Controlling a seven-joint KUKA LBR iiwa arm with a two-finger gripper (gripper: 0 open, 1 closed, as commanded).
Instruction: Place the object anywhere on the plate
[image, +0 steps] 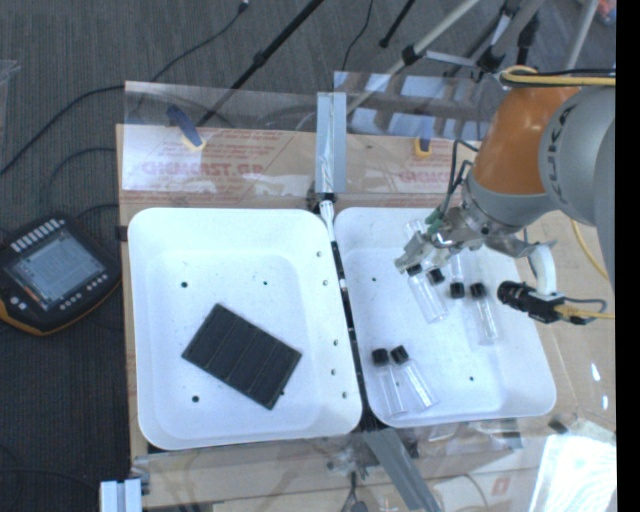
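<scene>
The gripper (418, 255) is hung low over capped vials (432, 295) in the right bin (520, 395), finger state not discernible, dark plate (241, 356) left bare for delivery.

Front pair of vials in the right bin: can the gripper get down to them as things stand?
Probably yes. The two vials lie side by side in the right bin, nothing over them; the gripper hovers farther back above other vials.
</scene>
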